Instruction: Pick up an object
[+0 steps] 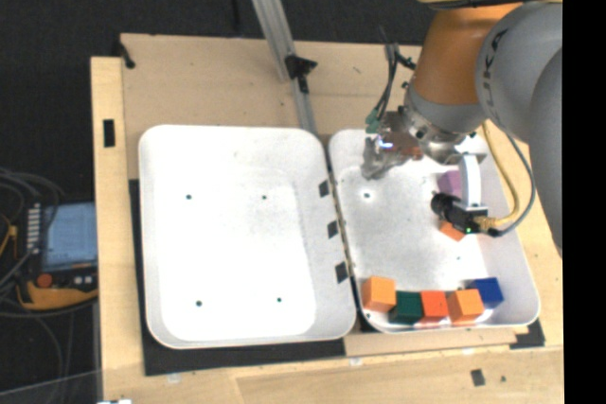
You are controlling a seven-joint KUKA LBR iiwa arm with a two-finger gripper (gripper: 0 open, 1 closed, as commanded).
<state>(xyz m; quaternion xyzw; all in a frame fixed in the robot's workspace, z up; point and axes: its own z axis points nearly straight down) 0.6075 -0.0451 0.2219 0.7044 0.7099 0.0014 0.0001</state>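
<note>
Left to right: left bin (232, 232) has nothing to grasp, just bare white floor with a few dark dots. All candidates sit in the right bin (417, 203). Gripper (379, 154) hangs low over that bin's upper-left corner, close to the divider between bins; it's small and blurred at this angle, so can't tell its grip state, and nothing is visible in it. Blocks are lined along the bin's near wall: orange block (381, 291), green block (408, 306), a second orange block (434, 304), a third orange block (465, 303), blue block (488, 289). A purple block (453, 182) is partly hidden under the wrist hardware, with a small orange piece (453, 231) beside the black cable fitting. Judgement: still the approach/search step, no pick made. Next move needs a traverse toward the near wall and a descent onto one block. The leftmost orange one looks best: its left side is open. The rest of the row is packed touching, tight against the rim, so little finger room; risk of clipping the wall or shoving neighbours. Mid-bin floor is open for travel.
</note>
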